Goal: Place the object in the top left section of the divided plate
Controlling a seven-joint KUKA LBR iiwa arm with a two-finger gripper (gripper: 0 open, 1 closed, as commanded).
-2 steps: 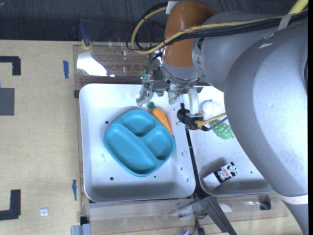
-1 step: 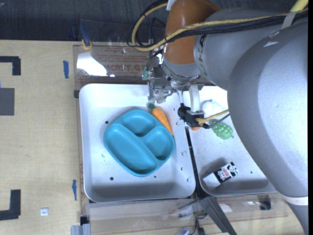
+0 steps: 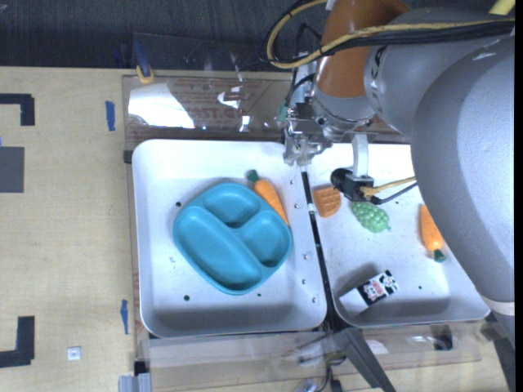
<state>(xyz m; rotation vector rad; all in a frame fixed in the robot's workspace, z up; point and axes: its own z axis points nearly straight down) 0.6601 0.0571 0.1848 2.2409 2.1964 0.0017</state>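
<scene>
Blue and three-sectioned, the divided plate (image 3: 233,235) sits in the left bin (image 3: 155,219), with a toy carrot (image 3: 268,197) lying against its upper right rim, touching but not inside any section. The pincer (image 3: 301,147) hangs above the wall between the bins, just beside the carrot; whether it is released or clenched I cannot tell (its tips blur into the dark seam). A descent here could strike that wall, or nudge the carrot off the rim. The bulky arm (image 3: 458,129) hides much of the right bin (image 3: 392,300).
</scene>
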